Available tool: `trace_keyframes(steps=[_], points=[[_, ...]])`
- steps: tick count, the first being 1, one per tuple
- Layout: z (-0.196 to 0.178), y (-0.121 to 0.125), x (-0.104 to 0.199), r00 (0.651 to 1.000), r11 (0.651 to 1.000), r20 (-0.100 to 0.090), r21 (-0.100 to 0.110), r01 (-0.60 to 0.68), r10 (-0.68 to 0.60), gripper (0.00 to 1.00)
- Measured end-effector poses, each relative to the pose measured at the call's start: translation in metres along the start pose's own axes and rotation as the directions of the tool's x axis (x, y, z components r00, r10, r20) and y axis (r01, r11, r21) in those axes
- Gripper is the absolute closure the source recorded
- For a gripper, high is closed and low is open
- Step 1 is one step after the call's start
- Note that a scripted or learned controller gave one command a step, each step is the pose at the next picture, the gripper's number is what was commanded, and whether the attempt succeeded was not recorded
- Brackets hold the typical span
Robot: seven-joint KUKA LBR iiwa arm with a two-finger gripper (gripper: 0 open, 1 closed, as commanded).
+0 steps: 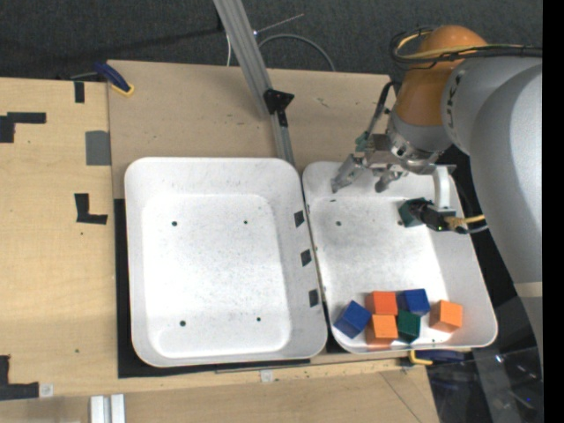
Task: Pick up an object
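Observation:
Several small blocks lie clustered at the near end of the right bin (352, 236): a blue block (352, 317), an orange block (383, 302), a second blue one (414, 300), an orange one (382, 327), a dark green one (408, 325) and an orange one (447, 315) by the right wall. My gripper (363, 181) hangs over the bin's far edge, well away from the blocks. Its two fingers are spread apart, with nothing between them.
The left bin (141, 236) sits beside the right one, their rims touching. A slanted metal pole (251, 51) crosses the bench behind the bins. A small dark and green fitting (416, 211) sticks out near the right bin's far right wall.

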State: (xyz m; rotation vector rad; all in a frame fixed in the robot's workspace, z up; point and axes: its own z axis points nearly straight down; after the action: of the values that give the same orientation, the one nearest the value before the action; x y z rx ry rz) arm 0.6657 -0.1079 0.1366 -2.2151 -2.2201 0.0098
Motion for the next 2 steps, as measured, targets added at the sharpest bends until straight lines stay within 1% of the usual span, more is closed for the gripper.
trace_keyframes(steps=[1, 2], points=[[0.048, -0.001, 0.001, 1.000, 1.000, 0.001, -0.002, 0.000, 0.000, 0.00], [0.035, 0.000, 0.002, 1.000, 1.000, 0.000, -0.006, 0.001, -0.001, 1.00]])
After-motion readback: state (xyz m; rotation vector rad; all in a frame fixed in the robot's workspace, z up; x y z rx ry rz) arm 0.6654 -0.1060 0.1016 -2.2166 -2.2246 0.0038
